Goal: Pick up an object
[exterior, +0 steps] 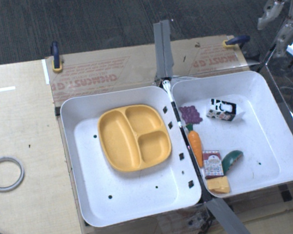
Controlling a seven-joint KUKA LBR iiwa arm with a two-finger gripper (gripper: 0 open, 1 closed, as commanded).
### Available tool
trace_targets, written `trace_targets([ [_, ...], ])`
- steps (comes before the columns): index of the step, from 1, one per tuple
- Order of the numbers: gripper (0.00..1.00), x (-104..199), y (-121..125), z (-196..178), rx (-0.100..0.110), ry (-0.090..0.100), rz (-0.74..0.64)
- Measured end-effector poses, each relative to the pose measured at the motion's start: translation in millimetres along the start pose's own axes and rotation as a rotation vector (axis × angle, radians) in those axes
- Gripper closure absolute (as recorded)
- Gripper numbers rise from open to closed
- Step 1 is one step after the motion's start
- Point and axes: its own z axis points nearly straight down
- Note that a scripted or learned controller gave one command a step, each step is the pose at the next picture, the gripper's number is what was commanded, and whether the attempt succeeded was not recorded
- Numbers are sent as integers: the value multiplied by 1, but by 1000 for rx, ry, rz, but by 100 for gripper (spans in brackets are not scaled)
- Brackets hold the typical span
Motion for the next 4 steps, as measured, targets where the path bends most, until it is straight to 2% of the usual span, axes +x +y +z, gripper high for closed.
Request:
trace_targets([
  [1,0,13,19,114,1,0,346],
  [2,0,14,26,219,2,1,631],
  [3,0,21,-28,281,3,2,1067],
  [4,0,-2,18,325,-8,-19,1306],
])
